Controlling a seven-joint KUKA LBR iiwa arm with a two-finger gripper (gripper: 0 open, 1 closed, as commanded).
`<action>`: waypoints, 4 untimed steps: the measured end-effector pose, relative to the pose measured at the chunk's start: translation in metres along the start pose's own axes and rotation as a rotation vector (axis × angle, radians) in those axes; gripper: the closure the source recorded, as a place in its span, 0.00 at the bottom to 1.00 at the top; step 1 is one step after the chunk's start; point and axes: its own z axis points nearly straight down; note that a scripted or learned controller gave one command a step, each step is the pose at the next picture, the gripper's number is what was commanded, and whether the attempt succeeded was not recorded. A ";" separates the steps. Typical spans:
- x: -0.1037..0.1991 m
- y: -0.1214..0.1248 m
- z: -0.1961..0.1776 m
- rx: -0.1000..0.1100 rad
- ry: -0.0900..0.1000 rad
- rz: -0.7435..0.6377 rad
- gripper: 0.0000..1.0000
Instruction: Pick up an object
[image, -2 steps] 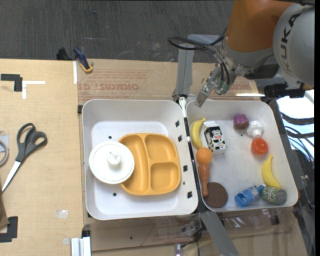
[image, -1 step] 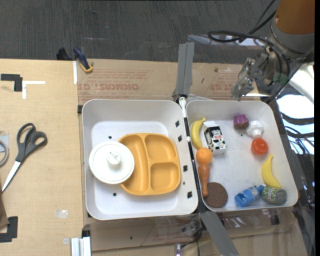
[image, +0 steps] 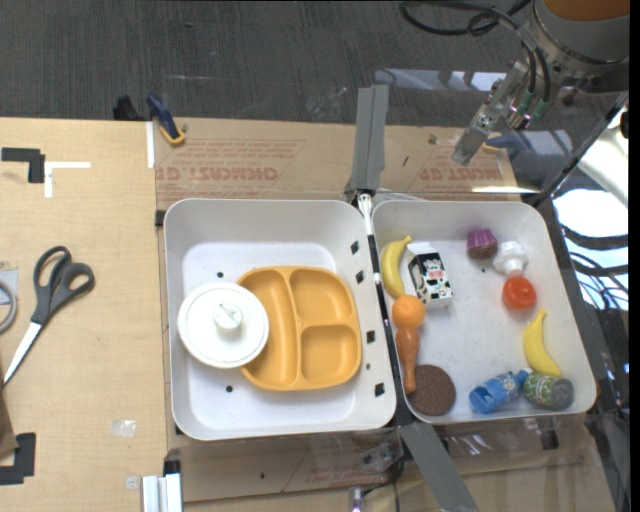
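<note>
My gripper (image: 478, 135) hangs high above the back rim of the right bin (image: 570, 300), with nothing seen in it. In that bin lie a yellow banana (image: 395, 265), a white carton with black patches (image: 430, 276), a purple cupcake (image: 481, 243), a small white object (image: 510, 258), a red-orange ball (image: 518, 293), a second banana (image: 540, 342), an orange carrot (image: 407, 335), a brown round cookie (image: 433, 390), a blue bottle (image: 497, 392) and a greenish can (image: 547, 390).
The left bin (image: 190, 225) holds a yellow divided plate (image: 305, 330) and a white round lid (image: 223, 322) overlapping its left side. Scissors (image: 50, 290) lie on the bench at the left. A blue and yellow clamp (image: 165, 118) sits at the back. Cables hang at the far right.
</note>
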 end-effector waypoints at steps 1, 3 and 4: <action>-0.018 -0.009 -0.066 0.004 0.003 0.309 1.00; -0.107 -0.176 -0.019 0.009 0.005 0.979 1.00; -0.135 -0.129 -0.012 0.009 0.003 1.152 1.00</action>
